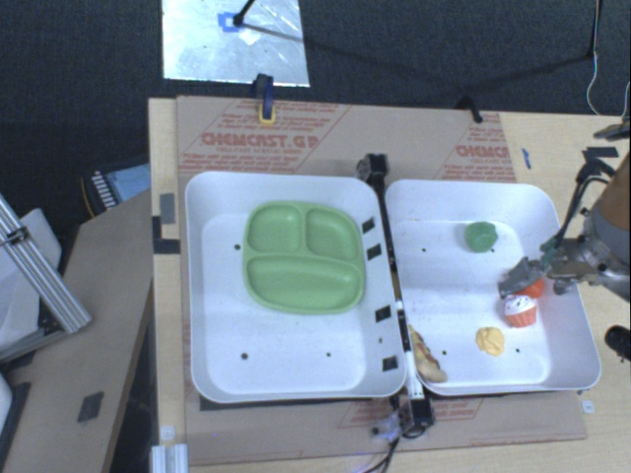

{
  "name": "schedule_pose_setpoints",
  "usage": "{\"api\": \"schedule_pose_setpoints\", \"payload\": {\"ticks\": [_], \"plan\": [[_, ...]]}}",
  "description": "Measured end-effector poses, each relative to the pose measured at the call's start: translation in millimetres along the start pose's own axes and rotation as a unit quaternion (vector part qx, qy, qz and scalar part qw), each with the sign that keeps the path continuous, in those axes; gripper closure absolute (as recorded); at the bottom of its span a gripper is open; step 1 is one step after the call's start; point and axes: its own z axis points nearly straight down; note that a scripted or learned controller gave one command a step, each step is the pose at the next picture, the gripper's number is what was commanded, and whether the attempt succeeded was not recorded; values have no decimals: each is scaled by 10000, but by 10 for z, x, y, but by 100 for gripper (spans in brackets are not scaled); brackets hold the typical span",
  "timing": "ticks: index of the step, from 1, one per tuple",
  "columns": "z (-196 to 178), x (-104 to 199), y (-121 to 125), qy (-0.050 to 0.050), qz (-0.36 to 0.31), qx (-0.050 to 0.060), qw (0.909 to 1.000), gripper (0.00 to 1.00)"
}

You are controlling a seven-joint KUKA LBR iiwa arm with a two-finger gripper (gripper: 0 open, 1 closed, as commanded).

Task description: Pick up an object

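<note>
Bins sit side by side on the counter (325, 126): the left bin (212, 343) holds a green divided plate (302, 257), lying flat a little above the middle, with bare white floor all round it, widest along the near edge. The right bin (567, 363) holds the small things: a green lump (481, 236) near the far wall, a yellow piece (489, 340) toward the near side, a tan, banana-like piece (427, 358) tucked into the near left corner against the divider, and a small cupcake-like toy (520, 308), white with a red-orange top, at the right of the middle. The gripper (518, 282) comes in from the right edge and sits low over that toy, its tip touching or just above the orange top; whether the jaws are spread or closed on it cannot be told from this angle. The toy rests on the bin floor, near the yellow piece and well apart from the green lump. Open floor lies in the middle and far left of the right bin; the right wall is close beside the arm.
</note>
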Motion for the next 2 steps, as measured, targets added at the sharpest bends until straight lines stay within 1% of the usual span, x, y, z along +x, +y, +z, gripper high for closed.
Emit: {"api": "schedule_pose_setpoints", "payload": {"ticks": [1, 2], "plan": [[-51, 3, 25, -12, -16, -51, 10000, 0], [487, -64, -51, -7, -1, -31, 10000, 0]]}}
